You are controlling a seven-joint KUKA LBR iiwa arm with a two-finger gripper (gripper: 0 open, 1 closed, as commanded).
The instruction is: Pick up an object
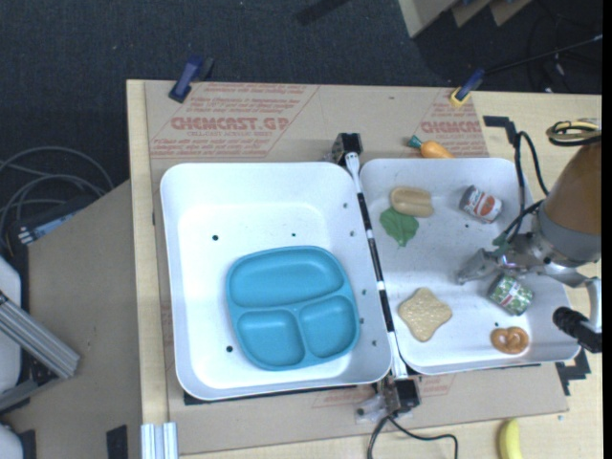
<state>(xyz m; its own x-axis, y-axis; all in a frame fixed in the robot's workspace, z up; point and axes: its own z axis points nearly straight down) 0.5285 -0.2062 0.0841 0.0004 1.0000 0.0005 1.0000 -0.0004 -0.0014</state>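
Two white bins side by side: left bin (191, 208) with blue tray (290, 306); right bin (449, 352) with arm (574, 208) above. Gripper (492, 264) low over the floor, opening impossible to tell. Can (512, 295) just right and below; cracker (424, 314), leaf (399, 226), pretzel (510, 339) farther off. Open floor leftward.

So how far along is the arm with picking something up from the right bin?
Nothing looks picked up yet: the bread roll, green leaf, cracker, pretzel and red can all lie in the right bin. In hand: the pincer is low beside the green can. Left: gripping something and lifting it.
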